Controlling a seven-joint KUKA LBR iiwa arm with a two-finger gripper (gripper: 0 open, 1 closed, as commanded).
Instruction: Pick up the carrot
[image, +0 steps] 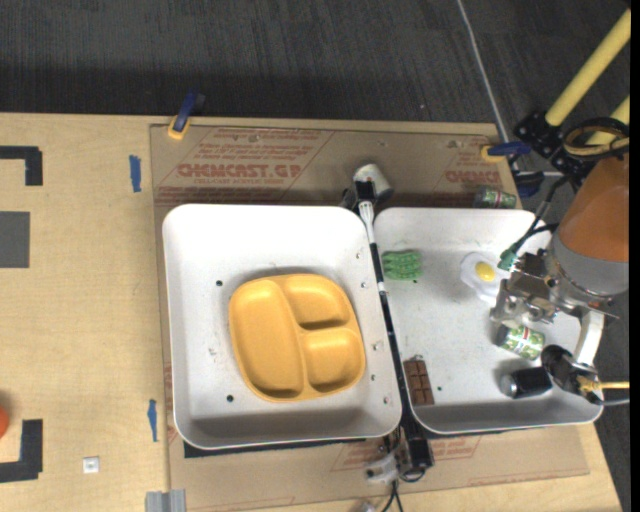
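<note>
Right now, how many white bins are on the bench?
2. The left bin holds a yellow plate. The right bin sits beside it, on the arm's side.

Left bin: holds a yellow divided plate, lying about centre.
Right bin: green ridged item at upper left; egg at upper middle; chocolate bar at lower left corner; green can on the right side.
Gripper: over the right bin's right side, just beside the can.
Arm: enters from the right.
</note>
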